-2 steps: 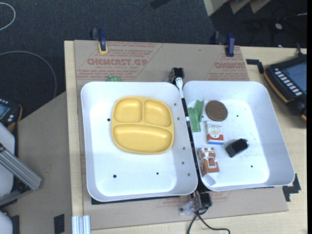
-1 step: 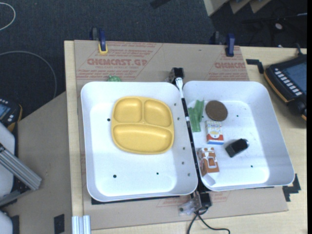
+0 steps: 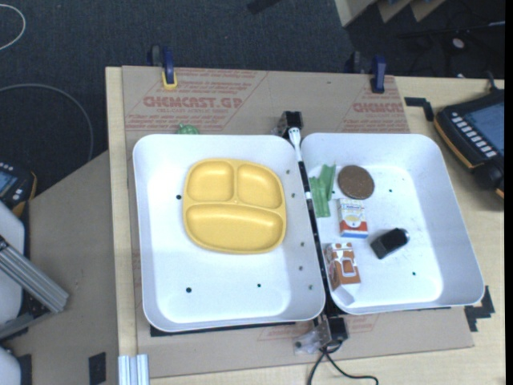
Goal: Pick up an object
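Two white bins side by side, yellow divided plate (image 3: 235, 205) in left bin (image 3: 160, 295), right bin (image 3: 449, 215) holding green strip (image 3: 323, 189), brown disc (image 3: 356, 182), small carton (image 3: 353, 218), black block (image 3: 389, 242), orange packet (image 3: 345, 265), all clustered near the shared edge

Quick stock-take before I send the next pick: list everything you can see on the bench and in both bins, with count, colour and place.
white bins: 2, white, side by side on the bench
divided plate: 1, yellow, three compartments, middle of the left bin
green strip: 1, green, right bin, near its left wall
round disc: 1, brown, right bin, upper part, right of the green strip
small carton: 1, white with red and blue, right bin, below the disc
black block: 1, black, right bin, right of the carton
orange packet: 1, orange and white, right bin, lower left
clamps: 2, blue and yellow, board's far edge
pendant: 1, black and orange, right of the bench
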Robot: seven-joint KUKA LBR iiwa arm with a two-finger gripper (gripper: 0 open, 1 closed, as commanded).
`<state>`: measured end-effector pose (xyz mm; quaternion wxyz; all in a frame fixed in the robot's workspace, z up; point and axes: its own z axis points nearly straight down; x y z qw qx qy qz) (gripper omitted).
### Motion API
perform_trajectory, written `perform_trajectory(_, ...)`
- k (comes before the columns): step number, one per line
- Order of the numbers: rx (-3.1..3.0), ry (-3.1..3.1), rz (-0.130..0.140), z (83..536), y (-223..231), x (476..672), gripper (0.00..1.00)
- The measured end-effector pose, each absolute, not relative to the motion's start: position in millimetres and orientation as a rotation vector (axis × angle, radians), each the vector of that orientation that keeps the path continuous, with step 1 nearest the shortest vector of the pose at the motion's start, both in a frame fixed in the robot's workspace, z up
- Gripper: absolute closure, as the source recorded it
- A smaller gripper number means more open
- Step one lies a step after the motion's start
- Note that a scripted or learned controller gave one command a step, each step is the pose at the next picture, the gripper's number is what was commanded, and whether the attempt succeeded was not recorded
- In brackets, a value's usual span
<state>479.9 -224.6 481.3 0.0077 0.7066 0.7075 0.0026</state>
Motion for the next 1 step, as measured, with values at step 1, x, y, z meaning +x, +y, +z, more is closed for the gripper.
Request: perform_trajectory(1, 2.227, 2.224, -0.004, 389.9, -223.4, 479.0, 1.00)
